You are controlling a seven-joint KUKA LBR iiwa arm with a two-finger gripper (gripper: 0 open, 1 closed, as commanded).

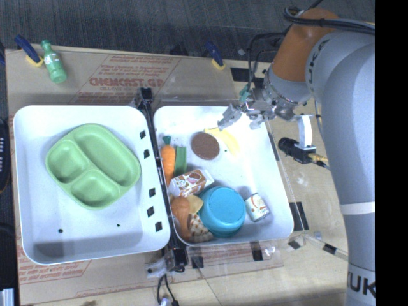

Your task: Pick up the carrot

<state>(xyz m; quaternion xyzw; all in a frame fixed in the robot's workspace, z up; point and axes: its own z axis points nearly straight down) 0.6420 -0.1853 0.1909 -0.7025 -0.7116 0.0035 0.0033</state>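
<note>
We read this as the approach step: the carrot (168, 160) isn't grasped yet. It lies in the right bin (271, 164), hard against the bin's left wall, long axis running roughly top-to-bottom in the camera view, w/ its green top (167, 141) toward the far end. The gripper (237, 114) hangs over the far right part of that bin, near the round brown disc (205, 145) and the yellow piece (228, 139), well apart from the carrot. We can't tell whether the jaws are apart or together; they're too small and cluttered at this angle. To do this well, we'd bring the gripper across to the left, centre it over the carrot's orange mid-body, and turn the wrist so the jaws close across the narrow width, not along the length. Tight spot, imo: the bin wall is on one side, a dark green item (181, 159) sits just beside the carrot on the other, and a snack packet (190, 182) crowds its near end. So we'd aim for the upper-mid section, away from the packet, and descend straight down. Main risk is a jaw landing on the wall or the neighbour instead of slipping beside the carrot. The green divided plate (93, 164) in the left bin (29, 190) is no factor.
</note>
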